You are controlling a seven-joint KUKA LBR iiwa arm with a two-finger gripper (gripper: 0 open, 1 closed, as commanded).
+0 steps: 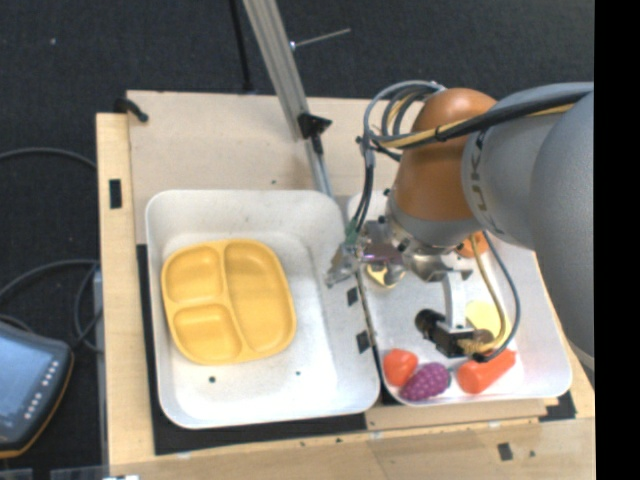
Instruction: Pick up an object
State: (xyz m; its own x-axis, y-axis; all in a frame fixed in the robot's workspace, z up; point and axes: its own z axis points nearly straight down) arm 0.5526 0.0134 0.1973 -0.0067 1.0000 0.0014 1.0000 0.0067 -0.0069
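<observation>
Well, the end effector [375, 260] sits over the back-left corner of the right bin [530, 333], right by the left bin [170, 218], and I can't tell if it's released or clenched. A red toy [399, 366], grapes [430, 381] and an orange toy [485, 371] line the right bin's front edge, apart from it. The left bin holds a yellow plate [228, 299]; tan counter [220, 148], dark floor [60, 48].

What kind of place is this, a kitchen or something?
Probably a robotics test lab: a robot arm reaches over white bins on a workbench, toy fruit lies in one, and a handheld control screen sits nearby.
</observation>
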